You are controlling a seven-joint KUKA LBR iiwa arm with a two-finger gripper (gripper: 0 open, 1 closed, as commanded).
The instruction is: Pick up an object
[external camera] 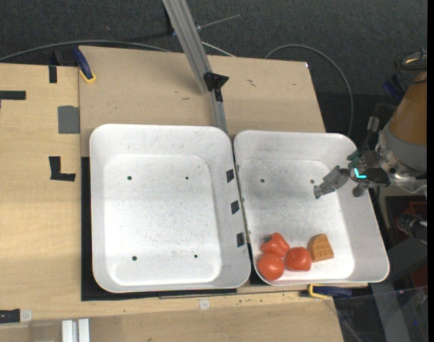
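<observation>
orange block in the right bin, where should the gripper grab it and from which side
Grip the orange block across its two flat side faces, coming straight down from above. Its left side nearly touches a red piece, and the right bin's front wall is close, so a sideways approach looks cramped. The gripper is above it in the picture.

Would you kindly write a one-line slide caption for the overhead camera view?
KUKA arm's gripper poised over the right bin, above three red pieces and a tan block clustered at its near edge.

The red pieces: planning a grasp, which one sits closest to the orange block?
The rightmost red piece, touching the orange block; the other two lie farther left.
</observation>
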